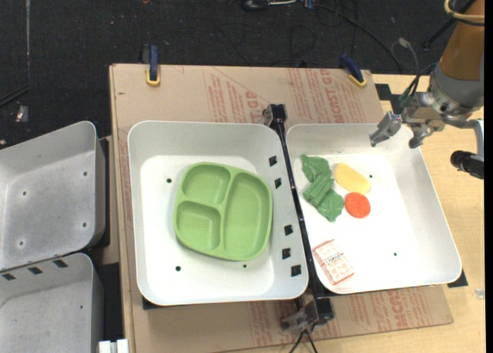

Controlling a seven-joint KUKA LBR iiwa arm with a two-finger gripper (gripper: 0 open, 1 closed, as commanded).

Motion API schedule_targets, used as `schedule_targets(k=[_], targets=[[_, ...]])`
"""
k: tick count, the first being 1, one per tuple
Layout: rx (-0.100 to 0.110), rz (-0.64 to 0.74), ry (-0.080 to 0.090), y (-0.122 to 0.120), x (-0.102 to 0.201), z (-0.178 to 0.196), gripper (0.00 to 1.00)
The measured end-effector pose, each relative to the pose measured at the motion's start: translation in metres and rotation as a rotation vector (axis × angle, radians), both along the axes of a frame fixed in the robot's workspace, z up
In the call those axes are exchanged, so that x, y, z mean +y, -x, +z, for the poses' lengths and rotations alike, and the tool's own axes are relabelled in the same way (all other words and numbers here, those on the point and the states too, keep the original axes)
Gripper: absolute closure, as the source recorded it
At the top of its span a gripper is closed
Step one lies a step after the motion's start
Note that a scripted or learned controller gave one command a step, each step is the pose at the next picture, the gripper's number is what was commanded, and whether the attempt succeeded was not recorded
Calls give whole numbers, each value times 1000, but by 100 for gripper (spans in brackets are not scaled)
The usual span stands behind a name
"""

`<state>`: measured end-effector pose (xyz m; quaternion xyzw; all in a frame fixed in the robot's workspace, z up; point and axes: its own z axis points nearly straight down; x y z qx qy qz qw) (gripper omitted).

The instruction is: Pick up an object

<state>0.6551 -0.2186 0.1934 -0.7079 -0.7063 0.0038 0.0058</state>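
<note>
The robot's two-finger claw (399,134) hangs over the far right corner of the right shallow white plastic bin (420,213), its fingers spread apart with nothing between them. Below and to the left of the claw, inside this bin, lie a yellow rounded plastic piece (352,178), and just beneath that an orange round plastic piece (357,205) touching it. Left of these two sits a crumpled green soft item (321,188). Farther down, near the bin's front left edge, lies a small white card with red print (333,260). Well to the claw's left, across the divider, the left shallow white plastic bin (154,267) holds a light green plastic tray with three compartments (224,211). Both bins rest on a cardboard-covered desk (223,93).
</note>
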Motion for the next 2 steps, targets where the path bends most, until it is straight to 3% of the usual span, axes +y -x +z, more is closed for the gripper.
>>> schedule_targets(k=[1,2], targets=[[-14,3,3,-3,1,10,0],[-12,2,3,-2,-1,-33,0]])
